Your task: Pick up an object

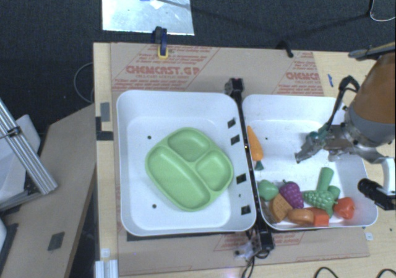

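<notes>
From my end the gripper (306, 153) hangs over the right bin (291, 109), nothing between its fingers; can't tell if the jaws are released or clenched. Toy food sits just below them: purple grapes (291, 194), green piece (323, 191), tomato (344, 207). A carrot (253, 143) lies left of the jaws.
</notes>
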`<state>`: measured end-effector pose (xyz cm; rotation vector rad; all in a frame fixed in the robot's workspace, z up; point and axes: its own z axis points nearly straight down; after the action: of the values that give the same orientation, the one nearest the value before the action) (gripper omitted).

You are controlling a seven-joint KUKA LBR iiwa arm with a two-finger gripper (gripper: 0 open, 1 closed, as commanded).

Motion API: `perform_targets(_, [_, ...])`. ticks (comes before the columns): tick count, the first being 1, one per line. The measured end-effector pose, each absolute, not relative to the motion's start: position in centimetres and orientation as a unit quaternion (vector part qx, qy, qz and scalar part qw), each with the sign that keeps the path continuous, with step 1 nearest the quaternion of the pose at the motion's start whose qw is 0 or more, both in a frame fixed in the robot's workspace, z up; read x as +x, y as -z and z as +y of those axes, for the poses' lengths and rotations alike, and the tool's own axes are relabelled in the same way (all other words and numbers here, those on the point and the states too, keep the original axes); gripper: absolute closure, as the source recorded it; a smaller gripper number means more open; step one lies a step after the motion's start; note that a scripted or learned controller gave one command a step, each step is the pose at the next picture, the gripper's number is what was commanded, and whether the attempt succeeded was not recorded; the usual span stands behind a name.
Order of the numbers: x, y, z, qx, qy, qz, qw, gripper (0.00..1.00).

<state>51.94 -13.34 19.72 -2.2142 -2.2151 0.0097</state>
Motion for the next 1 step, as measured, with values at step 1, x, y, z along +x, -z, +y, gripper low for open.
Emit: perform_targets(1, [52.23,-20.31,-13.32,-0.706,0.0005,-0.708,0.000,0.00])
